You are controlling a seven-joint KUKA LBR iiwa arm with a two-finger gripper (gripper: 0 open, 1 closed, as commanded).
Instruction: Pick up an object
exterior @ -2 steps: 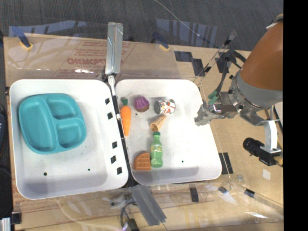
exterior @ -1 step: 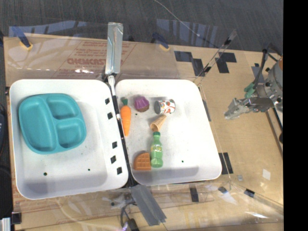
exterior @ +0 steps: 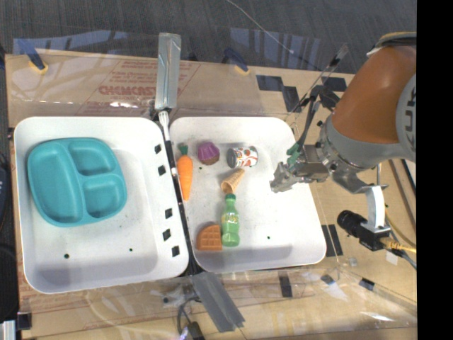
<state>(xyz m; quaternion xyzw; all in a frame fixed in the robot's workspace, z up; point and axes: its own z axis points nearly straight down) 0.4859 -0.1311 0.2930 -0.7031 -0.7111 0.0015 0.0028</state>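
Teal plastic divided tray (exterior: 76, 180) lies frame-left in left bin (exterior: 42, 261). Right bin (exterior: 297, 243), centre: green bottle (exterior: 230, 221), tapered orange carrot (exterior: 185, 175), ridged waffle (exterior: 209, 237), can (exterior: 243, 157), cone (exterior: 233, 180), purple lump (exterior: 207, 152). Gripper (exterior: 283, 178) centre-right w/ nothing visibly held; can't tell if open or closed.

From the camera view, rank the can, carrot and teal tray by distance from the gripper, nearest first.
Measured from the gripper, over the right bin's right side:
1. Can, lying in the right bin's upper middle.
2. Carrot, along the right bin's left wall.
3. Teal tray, in the left bin.
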